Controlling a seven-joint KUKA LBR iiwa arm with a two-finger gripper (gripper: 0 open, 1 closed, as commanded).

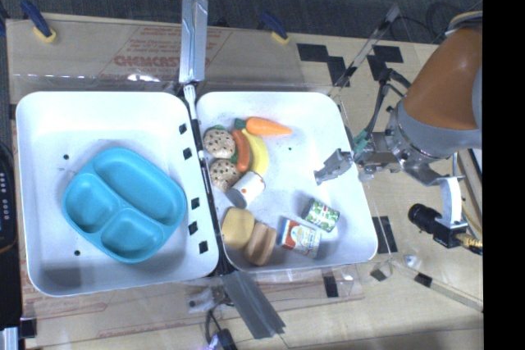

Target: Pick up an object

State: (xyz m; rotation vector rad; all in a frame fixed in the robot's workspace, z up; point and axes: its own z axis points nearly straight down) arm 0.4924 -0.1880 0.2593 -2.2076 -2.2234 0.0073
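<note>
The fingers hung over the right side of the right bin, pointing left toward the clutter, and nothing sat between them. Whether they were spread or closed could not be told; they read as one dark, blurred shape.

Every candidate lay left of or below the fingers. Nearest, just below and slightly left, was a green can, touching a small carton on its lower left. Farther left lay a bread roll and a yellow block. To the upper left, a carrot lay apart from a tight pile: a banana, two cookies and a small white bottle.

The sensible pick seemed to be the green can or the carrot. The can was closest, but its contact with the carton meant the fingers should come down across its free sides, not the side against the carton. The carrot had bare floor around it and offered the cleaner grasp, taken across its narrow width. The pile by the divider looked risky, since one finger would likely land on a neighbour.

The arm reached in from the right over the table, its orange band above the wrist, the wrist bent so the fingers led leftward and slightly down. The left bin held a blue tray, well apart from the fingers.
</note>
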